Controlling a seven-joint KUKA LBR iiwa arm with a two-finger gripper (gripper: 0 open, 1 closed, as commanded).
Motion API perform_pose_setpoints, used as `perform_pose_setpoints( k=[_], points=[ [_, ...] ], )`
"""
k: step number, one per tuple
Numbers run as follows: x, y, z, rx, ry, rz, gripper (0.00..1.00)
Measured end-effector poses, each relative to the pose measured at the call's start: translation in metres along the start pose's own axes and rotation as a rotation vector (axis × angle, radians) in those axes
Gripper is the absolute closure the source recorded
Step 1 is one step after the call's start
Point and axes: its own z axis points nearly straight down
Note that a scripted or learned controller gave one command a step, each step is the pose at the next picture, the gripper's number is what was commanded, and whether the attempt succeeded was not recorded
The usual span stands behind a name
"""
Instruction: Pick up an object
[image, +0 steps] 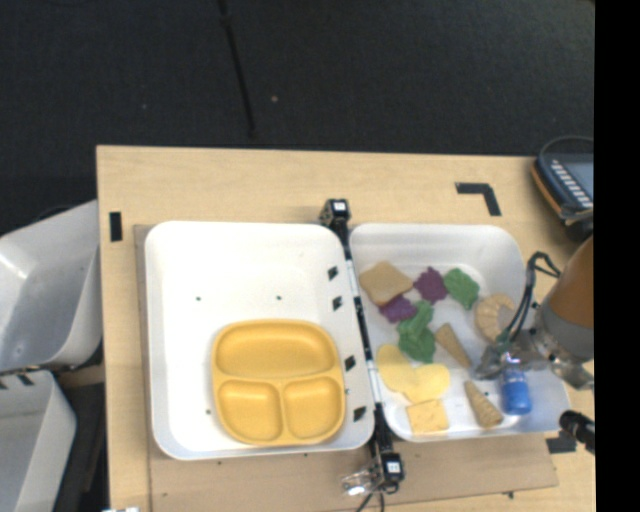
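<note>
Blue bottle (516, 392), long axis near-vertical

No legible text or labels anywhere.

Light wood worktop (250, 185): two white bins side by side, left bin (180, 300), right bin (450, 240); dark handheld device (565, 180) at far right corner

Pale wooden bench top (300, 185) set against a dark, almost black floor (300, 70), with a thin dark line running across it. White plastic container (45, 290) beside the bench on the left edge. Black angle marks on the wood. Dark device with orange trim (565, 185) at right.
</note>
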Motion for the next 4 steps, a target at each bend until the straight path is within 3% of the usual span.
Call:
perform_pose_setpoints(
  k=[1,2,3,4],
  points=[
    [0.055,0.024,-0.093,-0.015,-0.002,-0.011,1.00],
    [0.008,0.121,0.002,-0.012,-0.005,-0.007,1.00],
    [0.035,0.033,0.000,0.002,0.002,-0.002,1.00],
    [0.110,0.033,-0.102,-0.015,0.000,-0.011,1.00]
  ],
)
